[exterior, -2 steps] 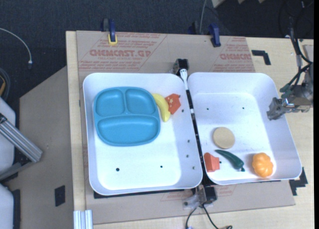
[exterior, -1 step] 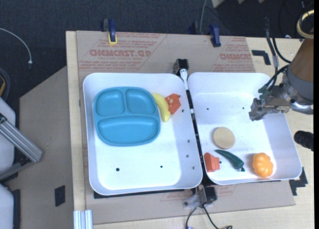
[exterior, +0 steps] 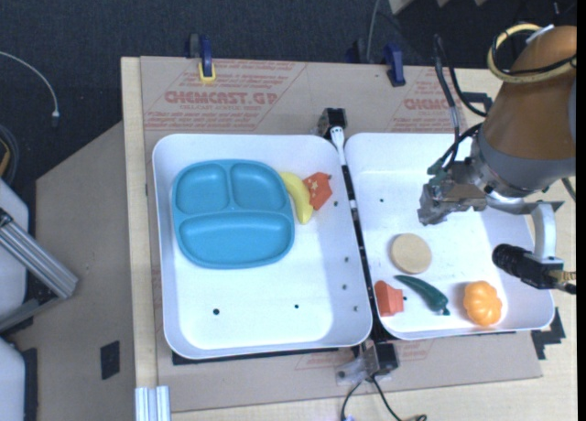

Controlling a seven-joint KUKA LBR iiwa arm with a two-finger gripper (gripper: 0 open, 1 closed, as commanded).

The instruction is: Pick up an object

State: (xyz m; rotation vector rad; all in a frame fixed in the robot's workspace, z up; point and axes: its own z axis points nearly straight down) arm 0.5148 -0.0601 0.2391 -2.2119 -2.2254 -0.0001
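Tan round disc (exterior: 411, 253) in right bin (exterior: 385, 167), just below tool (exterior: 438, 206), tool's state unclear

There are two white bins: the left bin (exterior: 183, 318) and the right bin (exterior: 385, 172). The left one holds three things: one blue divided plate (exterior: 233, 213), one yellow banana (exterior: 298, 198), one orange-red piece (exterior: 319, 189). The right one holds four: one tan round disc (exterior: 410, 253), one red block (exterior: 389, 297), one green pepper (exterior: 424, 292), one orange pumpkin (exterior: 482, 303).

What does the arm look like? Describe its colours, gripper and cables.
The arm is a thick rounded grey body with a broad orange band above the wrist. It ends in a dark grey metal two-finger gripper. Black cables loop along its left side, and a pale ring circles the top of the orange section.
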